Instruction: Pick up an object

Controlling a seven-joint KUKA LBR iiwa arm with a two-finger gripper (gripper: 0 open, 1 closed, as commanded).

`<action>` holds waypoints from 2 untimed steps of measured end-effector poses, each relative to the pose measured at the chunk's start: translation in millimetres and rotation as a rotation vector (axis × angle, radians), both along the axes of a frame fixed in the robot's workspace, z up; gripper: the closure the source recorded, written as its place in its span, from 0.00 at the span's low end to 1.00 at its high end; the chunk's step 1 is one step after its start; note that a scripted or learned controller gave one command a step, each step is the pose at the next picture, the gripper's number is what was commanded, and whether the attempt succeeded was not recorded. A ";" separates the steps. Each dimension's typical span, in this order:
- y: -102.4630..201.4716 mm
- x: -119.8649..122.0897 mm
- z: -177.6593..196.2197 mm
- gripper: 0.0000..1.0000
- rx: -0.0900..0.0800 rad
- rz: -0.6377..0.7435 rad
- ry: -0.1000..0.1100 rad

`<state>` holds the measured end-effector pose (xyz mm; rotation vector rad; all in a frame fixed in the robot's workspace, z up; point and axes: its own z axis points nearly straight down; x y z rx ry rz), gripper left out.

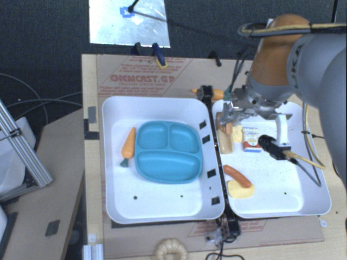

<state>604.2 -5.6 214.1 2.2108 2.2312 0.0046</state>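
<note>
Tan block [225, 141], oblong and pale-brown, lies just beside hand [228, 115].

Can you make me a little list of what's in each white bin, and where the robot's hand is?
left bin: blue plate with three sections; orange carrot lying beside it on the view's left
right bin: red sausage, pale yellow piece touching it, small box, tan food piece
gripper: over the right bin's far left corner, just above the tan food piece
</note>
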 end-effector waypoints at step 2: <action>-8.2 -8.7 4.8 1.00 -0.003 -0.008 0.003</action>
